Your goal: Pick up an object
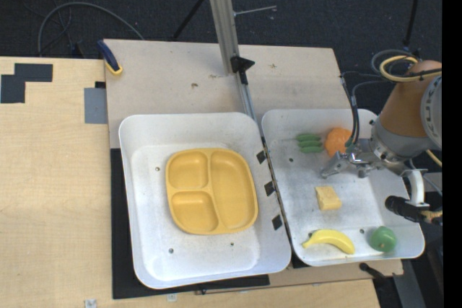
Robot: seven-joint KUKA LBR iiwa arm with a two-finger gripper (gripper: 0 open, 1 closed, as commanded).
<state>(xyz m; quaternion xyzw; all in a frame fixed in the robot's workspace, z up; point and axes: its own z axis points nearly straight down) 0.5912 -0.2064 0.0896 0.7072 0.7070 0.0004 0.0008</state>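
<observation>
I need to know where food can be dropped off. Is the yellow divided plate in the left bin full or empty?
Empty. The yellow plate shows bare yellow in all three compartments, lying flat in the left bin.

The 1 arm (411, 112) comes in from the right side of the camera view, its orange band sitting above a grey wrist. From the wrist the metal gripper (333, 169) stretches out toward the left, lying low and nearly level rather than pointing straight down. The wrist is just to the right of the jaws, the orange band above and further right. How wide the jaws stand cannot be made out.
</observation>
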